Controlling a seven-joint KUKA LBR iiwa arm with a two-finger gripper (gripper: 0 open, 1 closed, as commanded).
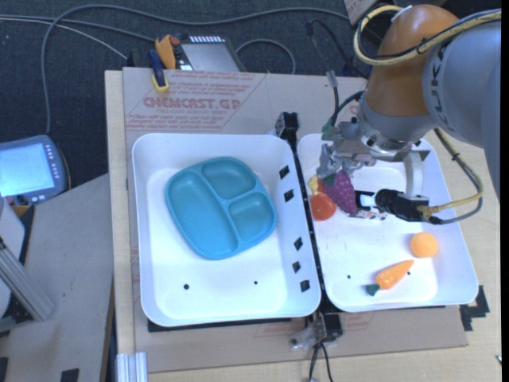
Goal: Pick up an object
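Hovering gripper [332, 168] | bumpy purple grapes [344, 192] | smooth round tomato [322, 207]

We see the gripper [336, 165] lowered into the right bin [453, 281], its jaws directly above a purple grape bunch [344, 192]. An orange-red tomato [322, 207] sits just below-left of the jaws. An orange [424, 245] and carrot [393, 274] lie well apart, lower right. The left bin [151, 237] holds a blue divided plate [220, 206].
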